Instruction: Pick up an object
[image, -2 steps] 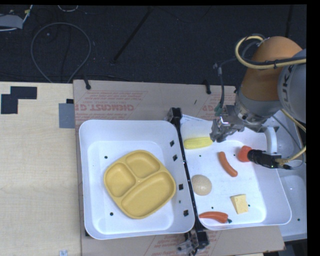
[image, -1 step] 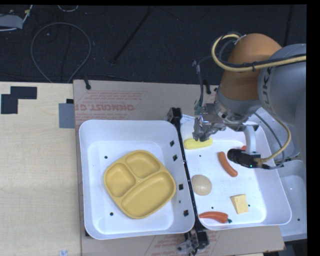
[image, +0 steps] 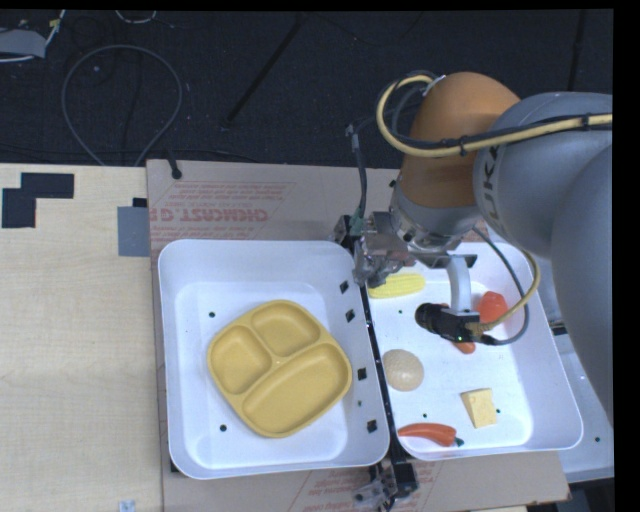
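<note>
**Arm low over the right bin**

We see the gripper (image: 378, 262) at the right bin's (image: 560, 420) upper left corner, just beside a yellow corn cob (image: 398, 287); we cannot tell its state. Below lie a beige ball (image: 403, 369), a yellow block (image: 480, 407), a red pepper (image: 428, 433) and an orange piece (image: 491, 305). The left bin (image: 185, 420) holds a yellow divided plate (image: 278, 367).
</note>
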